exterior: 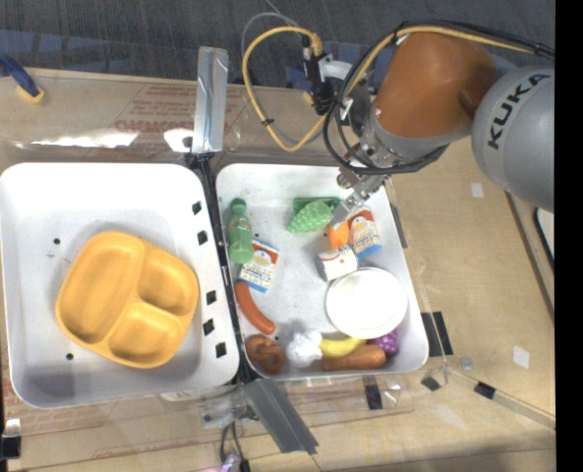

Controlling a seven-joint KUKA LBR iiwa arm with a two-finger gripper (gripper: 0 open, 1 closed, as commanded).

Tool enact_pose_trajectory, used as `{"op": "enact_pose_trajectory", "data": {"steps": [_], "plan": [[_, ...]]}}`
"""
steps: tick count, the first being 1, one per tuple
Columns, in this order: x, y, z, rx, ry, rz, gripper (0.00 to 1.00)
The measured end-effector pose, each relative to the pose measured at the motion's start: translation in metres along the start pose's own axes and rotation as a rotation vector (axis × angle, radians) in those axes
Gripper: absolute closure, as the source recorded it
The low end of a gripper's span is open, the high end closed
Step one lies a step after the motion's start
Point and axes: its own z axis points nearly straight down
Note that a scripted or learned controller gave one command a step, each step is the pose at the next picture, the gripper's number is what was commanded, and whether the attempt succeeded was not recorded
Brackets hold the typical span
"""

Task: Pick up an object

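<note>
The gripper (353, 203), jaw state impossible to tell, hovers beside a small orange-and-white carton (362, 234), likely light, stiff, best pinched across its flat sides.

Yellow tray (126, 298) – left bin (21, 190).

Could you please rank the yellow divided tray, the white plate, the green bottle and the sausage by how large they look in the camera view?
1. yellow divided tray
2. white plate
3. green bottle and sausage: similar length, the bottle thicker, too close to rank firmly.
</note>
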Motion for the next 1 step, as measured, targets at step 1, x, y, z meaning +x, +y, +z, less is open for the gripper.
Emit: {"op": "enact_pose_trajectory", "data": {"steps": [1], "plan": [[-0.0166, 0.0654, -0.0128, -0.005, -0.003, -0.270, 1.00]]}}
